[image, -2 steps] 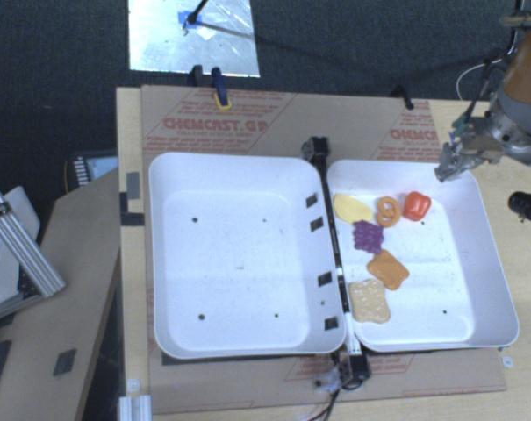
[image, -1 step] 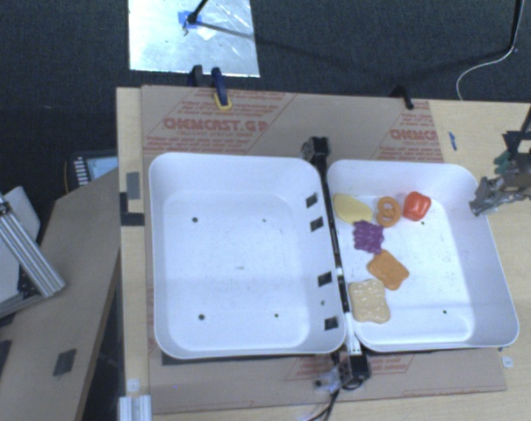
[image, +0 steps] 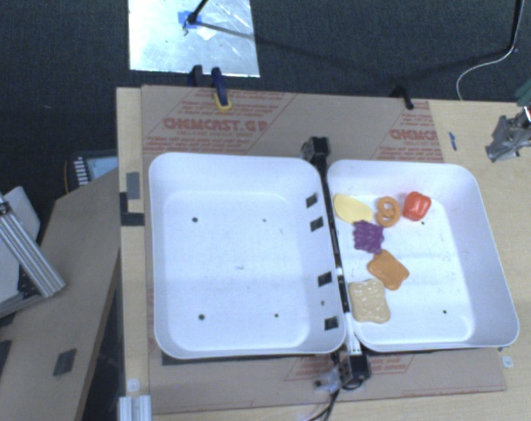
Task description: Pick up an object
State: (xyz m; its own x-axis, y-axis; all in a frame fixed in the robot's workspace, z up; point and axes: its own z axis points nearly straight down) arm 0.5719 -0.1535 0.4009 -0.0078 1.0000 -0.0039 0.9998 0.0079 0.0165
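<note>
Dark carpet floor (image: 54, 68), shiny metal sheet (image: 193, 24) on it, brown board (image: 274, 121) over tan bench (image: 72, 323).

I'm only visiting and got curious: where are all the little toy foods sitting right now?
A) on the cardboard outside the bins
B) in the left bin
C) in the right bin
C: the red piece, purple cluster and pale cracker all lie in the right bin.

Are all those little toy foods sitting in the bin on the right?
Yes, the six small toy foods, from the red piece to the beige cracker, all lie in the right bin.
</note>
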